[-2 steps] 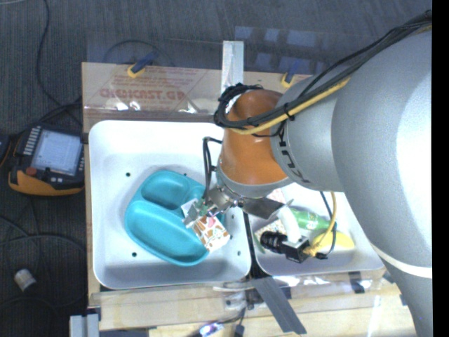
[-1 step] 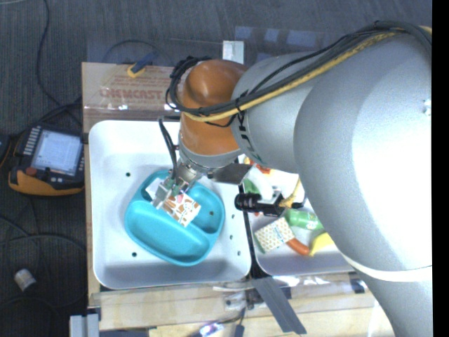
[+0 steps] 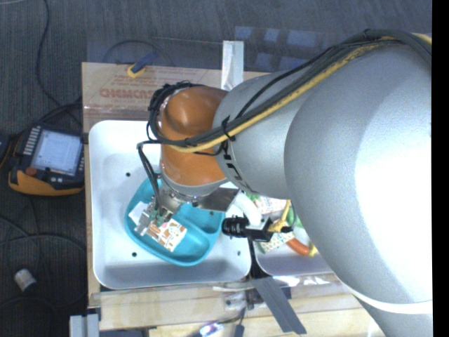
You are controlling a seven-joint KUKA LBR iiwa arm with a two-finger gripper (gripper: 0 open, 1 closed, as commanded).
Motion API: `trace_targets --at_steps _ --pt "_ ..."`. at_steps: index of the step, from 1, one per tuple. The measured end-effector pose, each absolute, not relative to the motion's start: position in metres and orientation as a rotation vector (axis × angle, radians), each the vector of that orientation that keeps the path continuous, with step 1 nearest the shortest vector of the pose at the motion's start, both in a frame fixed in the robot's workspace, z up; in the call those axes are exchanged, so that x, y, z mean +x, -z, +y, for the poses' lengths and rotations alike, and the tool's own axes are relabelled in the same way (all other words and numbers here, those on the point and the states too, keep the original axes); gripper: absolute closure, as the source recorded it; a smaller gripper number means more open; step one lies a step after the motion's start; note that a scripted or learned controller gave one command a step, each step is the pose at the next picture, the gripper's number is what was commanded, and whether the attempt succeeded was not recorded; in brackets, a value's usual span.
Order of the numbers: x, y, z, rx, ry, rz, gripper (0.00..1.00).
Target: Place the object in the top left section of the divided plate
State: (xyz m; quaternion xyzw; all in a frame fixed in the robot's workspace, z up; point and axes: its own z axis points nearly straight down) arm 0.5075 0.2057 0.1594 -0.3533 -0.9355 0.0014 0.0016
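A blue divided plate point(image 3: 193, 248) lies in the left white bin point(image 3: 112, 188), toward its front right. The arm's orange band and wrist hang over the plate's upper part and hide it. My gripper point(image 3: 153, 217) points down over the plate's left section. A small flat packet with white, green and orange print point(image 3: 168, 234) lies in the plate just below the gripper tip. I cannot make out whether the packet is held.
The right bin point(image 3: 280, 265) holds several colourful items, including an orange one point(image 3: 298, 246) and a green-and-white wrapper point(image 3: 270, 206). The big grey arm covers most of the right side. A handheld pendant point(image 3: 49, 160) lies on the floor at the left.
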Motion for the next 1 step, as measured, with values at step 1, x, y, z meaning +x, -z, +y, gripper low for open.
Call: trace_targets --at_steps 1 --pt "0.5021 -0.2265 0.2158 -1.442 -0.007 -2.790 1.00"
